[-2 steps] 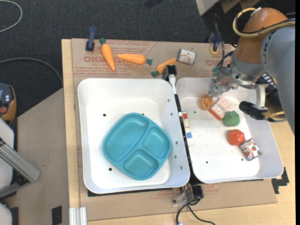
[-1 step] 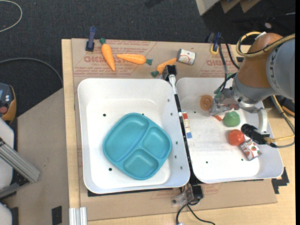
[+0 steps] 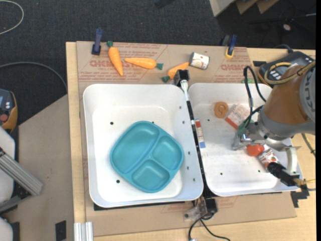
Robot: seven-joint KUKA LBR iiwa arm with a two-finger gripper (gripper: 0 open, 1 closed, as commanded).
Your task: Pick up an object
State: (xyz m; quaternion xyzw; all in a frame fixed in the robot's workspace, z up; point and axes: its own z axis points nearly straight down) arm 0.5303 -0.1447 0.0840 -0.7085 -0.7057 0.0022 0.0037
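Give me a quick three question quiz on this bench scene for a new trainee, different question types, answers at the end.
1. True or false: the teal divided plate lies in the left bin.
2. How many toy carrots lie on the board behind the bins?
3. The hand is above: A) the left bin, B) the right bin, C) the board.

Key: 1 true; 2 three; 3 B.

Bright, even overhead light; white bins (image 3: pixel 95 134) nearly glare, shadows are soft, and focus is slightly soft throughout.
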